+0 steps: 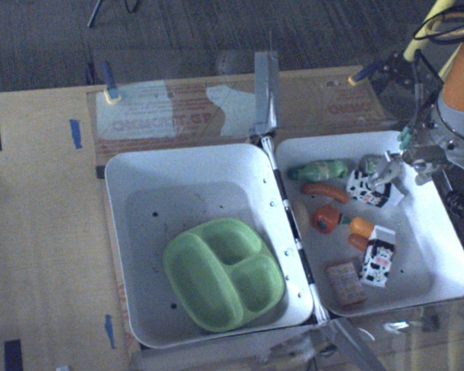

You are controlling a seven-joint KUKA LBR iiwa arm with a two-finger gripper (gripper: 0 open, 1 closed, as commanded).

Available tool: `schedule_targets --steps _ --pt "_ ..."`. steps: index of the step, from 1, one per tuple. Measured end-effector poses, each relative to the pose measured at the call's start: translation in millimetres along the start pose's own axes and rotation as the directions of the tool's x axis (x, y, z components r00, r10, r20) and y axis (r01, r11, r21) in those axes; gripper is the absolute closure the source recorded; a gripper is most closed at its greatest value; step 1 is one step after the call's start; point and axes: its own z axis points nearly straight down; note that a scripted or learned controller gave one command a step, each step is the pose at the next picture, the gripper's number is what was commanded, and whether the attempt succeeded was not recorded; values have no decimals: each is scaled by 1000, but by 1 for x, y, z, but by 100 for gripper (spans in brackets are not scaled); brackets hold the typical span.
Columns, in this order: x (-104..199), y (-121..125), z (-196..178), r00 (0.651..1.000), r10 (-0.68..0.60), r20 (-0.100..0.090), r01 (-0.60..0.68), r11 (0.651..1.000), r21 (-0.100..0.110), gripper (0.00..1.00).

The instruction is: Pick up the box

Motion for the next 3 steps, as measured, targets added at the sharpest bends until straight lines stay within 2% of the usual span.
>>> schedule_targets --steps 1,2,3 --pt "14 3 77 999 -46 0 46 999 0 0" --pt "28 19 115 964 -265 11 265 964 -20 0" --pt "14 -1 141 996 -91 3 91 996 -8 0"
